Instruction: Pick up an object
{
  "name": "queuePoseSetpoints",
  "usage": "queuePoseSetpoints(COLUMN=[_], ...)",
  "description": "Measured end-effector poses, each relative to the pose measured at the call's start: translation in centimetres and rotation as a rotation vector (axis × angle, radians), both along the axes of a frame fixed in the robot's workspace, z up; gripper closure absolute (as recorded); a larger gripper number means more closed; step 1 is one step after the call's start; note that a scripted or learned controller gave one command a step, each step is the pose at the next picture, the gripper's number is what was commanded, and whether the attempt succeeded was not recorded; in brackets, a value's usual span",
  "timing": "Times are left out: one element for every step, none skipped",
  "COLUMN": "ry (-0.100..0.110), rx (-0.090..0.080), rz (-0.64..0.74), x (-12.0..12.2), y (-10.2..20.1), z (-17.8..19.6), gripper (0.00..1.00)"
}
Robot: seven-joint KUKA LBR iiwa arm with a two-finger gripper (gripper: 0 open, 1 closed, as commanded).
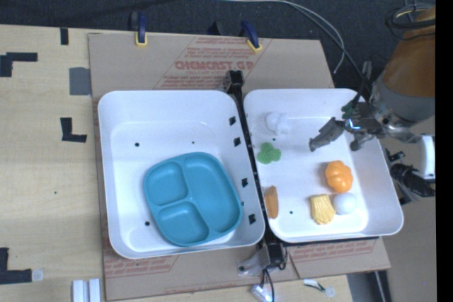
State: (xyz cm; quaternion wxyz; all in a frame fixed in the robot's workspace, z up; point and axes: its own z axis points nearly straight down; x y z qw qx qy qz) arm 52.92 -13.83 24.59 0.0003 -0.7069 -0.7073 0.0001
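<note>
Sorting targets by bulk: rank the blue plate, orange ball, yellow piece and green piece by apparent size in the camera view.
1. blue plate, by far the largest.
2. orange ball and yellow piece: they look about alike, so I won't rank them against each other.
3. green piece, slightly smaller.

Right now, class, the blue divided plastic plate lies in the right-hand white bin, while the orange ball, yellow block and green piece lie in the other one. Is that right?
Not quite. The camera view shows the blue divided plastic plate in the left-hand white bin. The orange ball, yellow block and green piece do lie in the other bin.
</note>
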Motion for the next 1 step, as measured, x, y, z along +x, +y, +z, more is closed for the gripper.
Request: queuePoseSetpoints(ry=[0.005], rx=[0.000], rz=[-0.005], x=[-1.11], y=[-5.88], z=[-4.77], gripper=[0.00])
